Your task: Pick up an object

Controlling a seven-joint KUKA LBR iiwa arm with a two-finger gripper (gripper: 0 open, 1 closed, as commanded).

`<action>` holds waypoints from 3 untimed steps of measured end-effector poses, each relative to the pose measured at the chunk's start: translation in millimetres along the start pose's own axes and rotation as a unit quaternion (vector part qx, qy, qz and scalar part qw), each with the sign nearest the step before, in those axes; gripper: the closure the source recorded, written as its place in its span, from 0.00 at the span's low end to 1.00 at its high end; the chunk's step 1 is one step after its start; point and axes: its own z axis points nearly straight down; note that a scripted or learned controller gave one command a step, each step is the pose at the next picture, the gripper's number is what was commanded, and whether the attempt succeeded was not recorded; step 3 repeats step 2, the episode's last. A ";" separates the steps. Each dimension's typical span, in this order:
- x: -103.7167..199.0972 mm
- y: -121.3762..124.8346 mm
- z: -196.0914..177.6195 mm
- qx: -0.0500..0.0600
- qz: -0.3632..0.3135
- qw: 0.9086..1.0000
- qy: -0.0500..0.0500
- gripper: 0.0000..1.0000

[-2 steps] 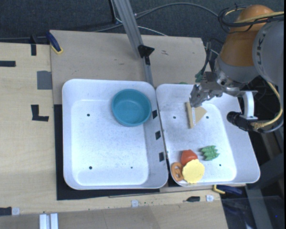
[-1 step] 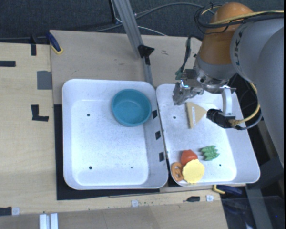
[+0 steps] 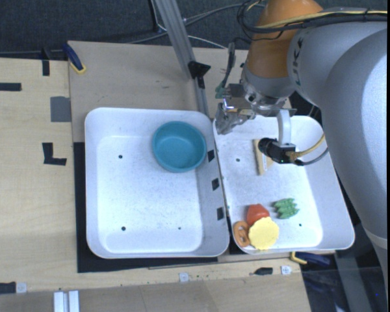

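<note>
The bench (image 3: pixel 26 174) is bare wood on the left, marked with short strips of dark tape.

The left bin (image 3: pixel 117 200) lies on a dark mat. A blue bowl (image 3: pixel 179 146) stands upright in the bin's far right corner, close to the wall shared with the right bin. The rest of this bin's floor is bare white with a few small dark dots.

A grey post (image 3: pixel 179 38) rises at a slant from behind the junction of the two bins.

The right bin (image 3: pixel 312 233) holds the small items. A tan stick (image 3: pixel 259 156) lies lengthwise near the middle of the floor. At the near edge sits a cluster: an orange ring (image 3: pixel 240 234) against the left wall, a red piece (image 3: pixel 257 212) just beside it, and a yellow piece (image 3: pixel 264 234) touching the red piece on its near side. A green piece (image 3: pixel 286 207) lies just to the right of the red piece, apart from it.

The gripper (image 3: pixel 231 119) hangs over the far left corner of the right bin, near the dividing wall, well apart from the cluster. The fingers appear to hold nothing; whether the jaws are spread or closed cannot be determined from this angle.

The arm (image 3: pixel 351 77) enters from the right, its orange band (image 3: pixel 279 31) above the wrist.
</note>
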 end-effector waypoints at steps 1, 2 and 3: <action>51.2 7.0 7.8 0.000 0.000 1.000 0.000 1.00; 94.1 15.1 6.0 0.000 0.000 1.000 0.000 1.00; 94.1 15.1 6.0 0.000 0.000 1.000 0.000 1.00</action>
